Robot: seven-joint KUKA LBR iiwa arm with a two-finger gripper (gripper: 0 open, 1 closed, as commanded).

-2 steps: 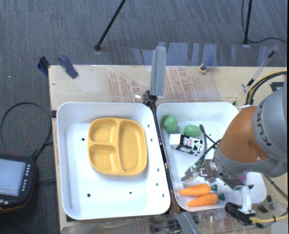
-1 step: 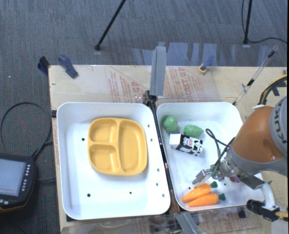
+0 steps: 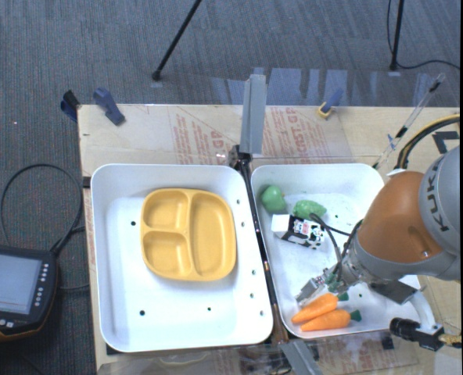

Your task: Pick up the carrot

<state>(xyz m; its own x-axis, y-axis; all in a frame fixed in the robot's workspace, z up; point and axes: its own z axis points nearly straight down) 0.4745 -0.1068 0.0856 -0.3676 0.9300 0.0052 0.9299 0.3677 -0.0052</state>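
The left bin (image 3: 118,319) holds a yellow divided plate (image 3: 189,233), three compartments, sitting a little above the bin's middle with bare white floor all round it. The right bin (image 3: 349,174) is where I am working. Near its upper left lie a round green piece (image 3: 273,198) and, just to its right, a flatter green piece (image 3: 310,208); below and between them sits a small white block (image 3: 280,223) touching a black-and-white toy (image 3: 307,231) that looks like a cow. Along the near edge of this bin lie two carrots side by side: the upper carrot (image 3: 315,307) angled up to the right, and the lower carrot (image 3: 326,320) flatter, with a green stub at its right end. They are touching or nearly so. My gripper (image 3: 323,283) comes down from my orange wrist on the right and hovers just above the upper carrot's thick end, possibly brushing it. A grey fingertip (image 3: 308,291) pokes out to the left, clear of the carrot. Whether my fingers are apart or together I cannot tell from this angle, and I see nothing between them.
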